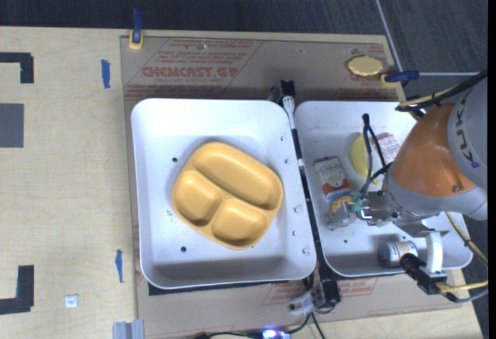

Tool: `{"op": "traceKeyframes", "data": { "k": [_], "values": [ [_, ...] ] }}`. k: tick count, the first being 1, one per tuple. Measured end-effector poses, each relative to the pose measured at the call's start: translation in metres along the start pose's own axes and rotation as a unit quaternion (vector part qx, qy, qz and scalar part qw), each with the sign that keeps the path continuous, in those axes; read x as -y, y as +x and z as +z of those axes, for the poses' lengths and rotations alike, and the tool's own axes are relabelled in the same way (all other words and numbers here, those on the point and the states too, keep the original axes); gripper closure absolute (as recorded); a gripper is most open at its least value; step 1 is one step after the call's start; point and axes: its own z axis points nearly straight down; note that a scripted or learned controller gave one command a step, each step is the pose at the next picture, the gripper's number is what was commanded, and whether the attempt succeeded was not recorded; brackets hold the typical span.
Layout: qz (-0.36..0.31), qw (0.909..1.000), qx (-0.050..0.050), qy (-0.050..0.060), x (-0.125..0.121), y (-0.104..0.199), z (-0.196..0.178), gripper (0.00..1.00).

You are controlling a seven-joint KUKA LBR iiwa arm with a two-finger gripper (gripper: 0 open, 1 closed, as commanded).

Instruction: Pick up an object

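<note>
Red print "CHEMCAST GP" on the brown board (194,70) behind the bins, smaller print illegible

Left of the hand (364,209), the divided yellow tray (226,194) looks like smooth, slightly glossy plastic. Both white bins (155,174) have a matt plastic sheen. The counter (62,174) is pale, matt wood. Beside the hand lies a glossy printed packet (331,174).

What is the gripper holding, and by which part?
Cannot be told: the grey arm with the orange band hangs over the right white bin, hiding any hold.
</note>
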Motion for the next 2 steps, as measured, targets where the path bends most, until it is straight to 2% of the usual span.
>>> {"op": "traceKeyframes", "data": {
  "k": [2],
  "values": [
    [0.000,1.0000,0.000,0.000,-0.0001,0.0012,0.0000,0.00]
  ]
}}
